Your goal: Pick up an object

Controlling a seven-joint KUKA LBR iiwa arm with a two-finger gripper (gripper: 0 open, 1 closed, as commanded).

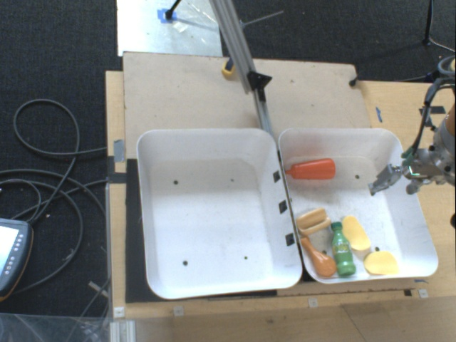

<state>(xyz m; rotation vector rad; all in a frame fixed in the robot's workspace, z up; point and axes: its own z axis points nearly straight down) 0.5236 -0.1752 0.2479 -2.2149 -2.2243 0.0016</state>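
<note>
Hovering over the right bin's (388,137) right rim, the gripper (381,184) shows fingers apart, nothing between them. Red cylinder (311,169) lies at far left of that bin. Hot dog (312,220), green bottle (343,249), drumstick (318,257) and yellow pieces (356,234) cluster near. Left bin (206,140) alongside.

A dark carpet floor (57,41) surrounds a pale wooden bench (192,95). Black cables (46,144) loop on the floor at nine o'clock. A slanted metal pole (231,30) stands at twelve o'clock.
</note>
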